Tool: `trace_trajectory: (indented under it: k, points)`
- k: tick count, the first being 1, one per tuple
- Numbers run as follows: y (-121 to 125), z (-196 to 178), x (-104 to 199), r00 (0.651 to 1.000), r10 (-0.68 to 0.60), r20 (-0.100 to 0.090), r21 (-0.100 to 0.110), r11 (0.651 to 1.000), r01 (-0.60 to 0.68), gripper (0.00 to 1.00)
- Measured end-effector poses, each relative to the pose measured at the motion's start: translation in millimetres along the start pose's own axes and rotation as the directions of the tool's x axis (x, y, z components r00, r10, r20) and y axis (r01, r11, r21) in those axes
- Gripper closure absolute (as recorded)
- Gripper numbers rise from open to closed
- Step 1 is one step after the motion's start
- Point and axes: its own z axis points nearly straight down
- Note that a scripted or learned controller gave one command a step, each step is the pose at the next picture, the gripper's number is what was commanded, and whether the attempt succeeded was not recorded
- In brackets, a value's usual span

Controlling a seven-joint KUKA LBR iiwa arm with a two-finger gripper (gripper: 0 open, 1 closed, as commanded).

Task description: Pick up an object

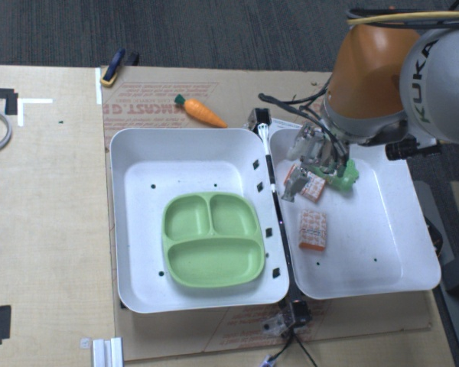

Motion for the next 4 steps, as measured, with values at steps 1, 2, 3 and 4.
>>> trace_trajectory:
  k: [1,2,3,4]
  points:
    - [0.0,0.0,0.0,1.0,0.0,0.0,0.0,1.0,0.0,0.0]
    - [0.0,0.0,0.0,1.0,0.0,0.0,0.0,1.0,0.0,0.0]
    - [0.0,0.0,0.0,1.0,0.0,0.0,0.0,1.0,0.0,0.0]
    - [0.0,0.0,0.0,1.0,0.0,0.0,0.0,1.0,0.0,0.0]
